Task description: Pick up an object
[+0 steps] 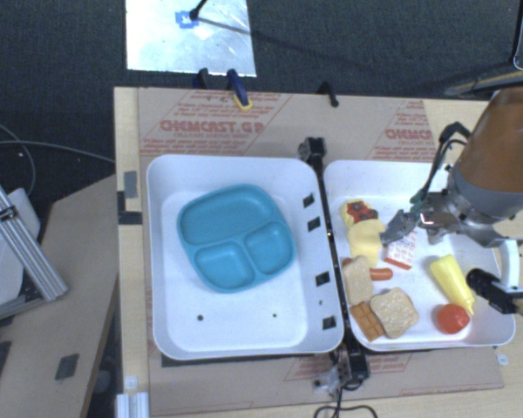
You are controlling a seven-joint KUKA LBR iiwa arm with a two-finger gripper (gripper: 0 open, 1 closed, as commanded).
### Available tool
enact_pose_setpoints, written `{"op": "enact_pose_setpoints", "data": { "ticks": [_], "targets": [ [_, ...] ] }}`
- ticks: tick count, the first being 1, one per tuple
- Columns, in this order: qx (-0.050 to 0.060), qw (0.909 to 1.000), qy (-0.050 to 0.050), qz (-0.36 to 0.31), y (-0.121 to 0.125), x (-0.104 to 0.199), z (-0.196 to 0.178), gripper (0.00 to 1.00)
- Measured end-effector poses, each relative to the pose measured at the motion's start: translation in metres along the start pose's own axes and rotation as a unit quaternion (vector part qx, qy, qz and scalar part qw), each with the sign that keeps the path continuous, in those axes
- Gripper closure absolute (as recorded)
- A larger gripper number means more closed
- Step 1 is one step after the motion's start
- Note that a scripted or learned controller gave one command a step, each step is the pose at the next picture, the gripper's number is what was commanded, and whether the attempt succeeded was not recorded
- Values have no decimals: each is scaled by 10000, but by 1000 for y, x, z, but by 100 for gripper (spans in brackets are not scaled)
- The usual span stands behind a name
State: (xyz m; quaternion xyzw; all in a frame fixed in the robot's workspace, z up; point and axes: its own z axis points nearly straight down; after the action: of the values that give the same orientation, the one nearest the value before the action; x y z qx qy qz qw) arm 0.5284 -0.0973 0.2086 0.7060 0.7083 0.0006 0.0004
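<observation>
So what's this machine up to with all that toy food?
A robot arm reaches in from the right, its hand low over the right bin, near a yellow block and a red-and-white packet. That bin also holds toy bread, a tomato and a yellow bottle. The left bin holds a blue divided plate. Nothing looks picked up yet.

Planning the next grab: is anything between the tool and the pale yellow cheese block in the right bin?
Nothing visible. The tool hangs just right of the pale yellow cheese block, with bare white bin floor nearby and a red-and-white packet just below it.
</observation>
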Motion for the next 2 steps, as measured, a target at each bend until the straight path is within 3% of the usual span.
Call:
{"op": "enact_pose_setpoints", "data": {
  "ticks": [1, 2],
  "targets": [
    [46, 10000, 11, 19, -44, 1, 96, 0],
    [-34, 10000, 15, -43, -39, 72, 20, 0]
  ]
}}
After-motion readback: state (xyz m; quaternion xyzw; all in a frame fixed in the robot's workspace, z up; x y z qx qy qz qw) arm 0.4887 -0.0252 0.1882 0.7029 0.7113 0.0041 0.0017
